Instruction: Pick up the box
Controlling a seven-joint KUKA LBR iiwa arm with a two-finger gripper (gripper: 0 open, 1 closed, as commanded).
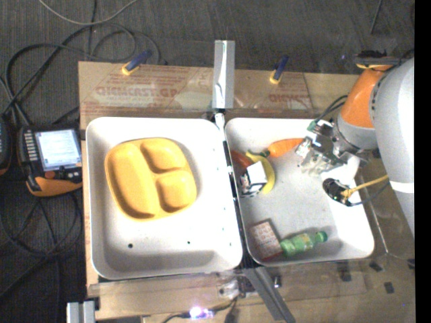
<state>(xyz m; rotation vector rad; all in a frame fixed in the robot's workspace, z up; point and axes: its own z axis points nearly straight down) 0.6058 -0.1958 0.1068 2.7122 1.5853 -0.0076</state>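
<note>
Our hand (311,155) hangs near the right bin's (360,244) far edge; we cannot tell its opening. The box (264,237) lies untouched by the near edge, beside the green bottle (303,242).

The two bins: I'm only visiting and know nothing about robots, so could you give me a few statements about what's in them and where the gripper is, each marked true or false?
1. A yellow tray lies in the left bin. True.
2. The box lies in the left bin. False: it lies in the right bin, near the front wall.
3. A green bottle lies beside the box. True.
4. The gripper holds the box. False: it is at the far side of the right bin, well apart from the box.
5. The carrot lies on the yellow tray. False: it lies in the right bin, near the gripper.
</note>
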